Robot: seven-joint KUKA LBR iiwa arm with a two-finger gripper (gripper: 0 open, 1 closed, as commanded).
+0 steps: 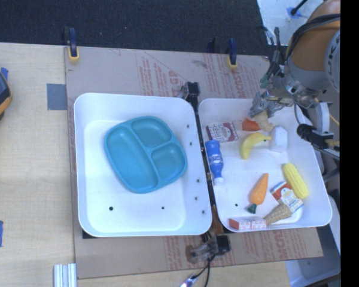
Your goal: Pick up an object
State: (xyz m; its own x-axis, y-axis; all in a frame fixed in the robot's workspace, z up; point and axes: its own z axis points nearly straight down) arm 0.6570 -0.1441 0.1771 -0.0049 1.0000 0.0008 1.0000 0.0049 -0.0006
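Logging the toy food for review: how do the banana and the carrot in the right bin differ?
The banana is yellow and curved; the carrot is orange and straight with a dark green end. The banana lies nearer the gripper, the carrot lower in the bin. Both lie flat in the right bin.

Wooden bench [30,178] under a cardboard sheet [137,70]. Two white bins [87,160] at centre and three o'clock; grey tape patch [56,95] at nine.

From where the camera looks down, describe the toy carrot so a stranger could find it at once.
Start at the right-hand white bin, the one crowded with toy food rather than the one holding the blue divided plate. Near its middle lies the carrot, left of the yellow corn cob and below the banana. It alone is an orange taper ending in a dark green tip.
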